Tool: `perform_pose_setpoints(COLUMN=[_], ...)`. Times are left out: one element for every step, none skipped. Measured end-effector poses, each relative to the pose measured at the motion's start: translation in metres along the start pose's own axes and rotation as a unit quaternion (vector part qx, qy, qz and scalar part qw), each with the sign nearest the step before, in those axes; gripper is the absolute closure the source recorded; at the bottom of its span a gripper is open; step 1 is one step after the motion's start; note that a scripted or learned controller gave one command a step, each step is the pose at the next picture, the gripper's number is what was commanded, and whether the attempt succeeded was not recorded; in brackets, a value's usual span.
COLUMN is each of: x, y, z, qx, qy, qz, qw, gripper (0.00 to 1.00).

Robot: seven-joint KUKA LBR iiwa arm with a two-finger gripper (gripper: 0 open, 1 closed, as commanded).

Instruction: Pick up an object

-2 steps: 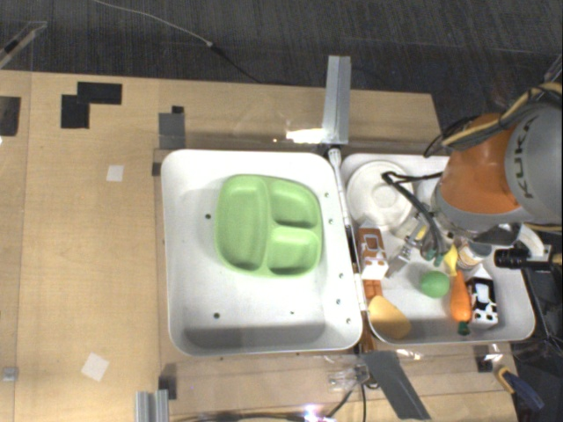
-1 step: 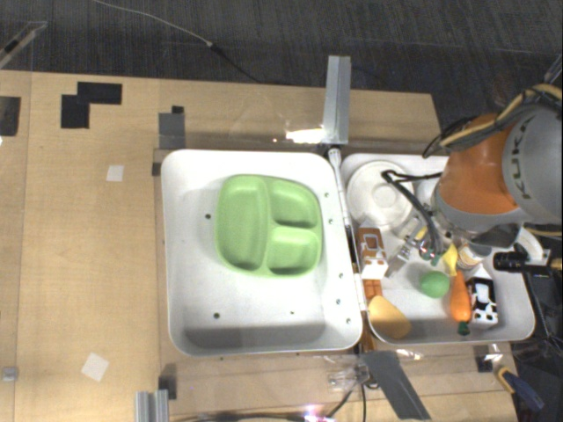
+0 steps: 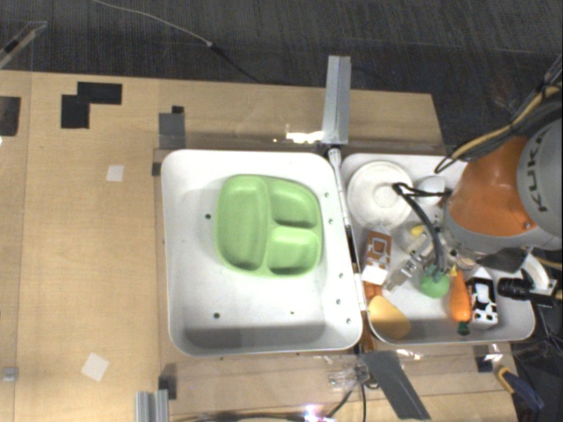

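- Gripper (image 3: 410, 269) hangs over the middle of the right bin (image 3: 521, 328), the arm reaching in from 3 o'clock. Cannot tell whether the claw is open, closed, or gripping anything.
- Nearest pickable things: a small green lump (image 3: 432, 285) just beside the gripper at its 4 o'clock, and an orange carrot (image 3: 459, 299) just past the lump at 3 o'clock.
- The carrot lies flat, its long axis running roughly 12 to 6 with the lower end leaning slightly toward 5. Cannot tell which end is the tip.
- Both sit in the 6 o'clock half of the right bin, near its front wall.
- Other contents of the right bin:
  - a white bowl (image 3: 376, 192) at 11 o'clock, mouth up
  - a brown-and-white carton (image 3: 378, 251) at 9 o'clock, against the wall shared with the other bin
  - a tan wedge (image 3: 388, 316) in the 7 o'clock corner
  - a black-and-white toy (image 3: 483, 304) at 5 o'clock, just beside the carrot
- The left bin (image 3: 189, 310) holds one green divided plate (image 3: 266, 224), lying flat a little toward 12 o'clock of the bin's centre, with three compartments facing up.
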State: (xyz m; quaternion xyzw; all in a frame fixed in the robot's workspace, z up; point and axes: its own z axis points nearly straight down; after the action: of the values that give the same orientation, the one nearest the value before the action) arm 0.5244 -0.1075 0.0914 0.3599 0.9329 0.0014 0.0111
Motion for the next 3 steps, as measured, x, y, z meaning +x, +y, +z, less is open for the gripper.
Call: perform_pose_setpoints(x=[-0.048, -0.066, -0.07], y=[0.042, -0.002, 0.001], z=[0.003, 0.003, -0.012], qx=[0.001, 0.001, -0.002], qy=[0.002, 0.003, -0.006], qz=[-0.016, 0.05, 0.046], qw=[0.9999, 0.9987, 0.9989], gripper=[0.0, 0.0, 1.0])
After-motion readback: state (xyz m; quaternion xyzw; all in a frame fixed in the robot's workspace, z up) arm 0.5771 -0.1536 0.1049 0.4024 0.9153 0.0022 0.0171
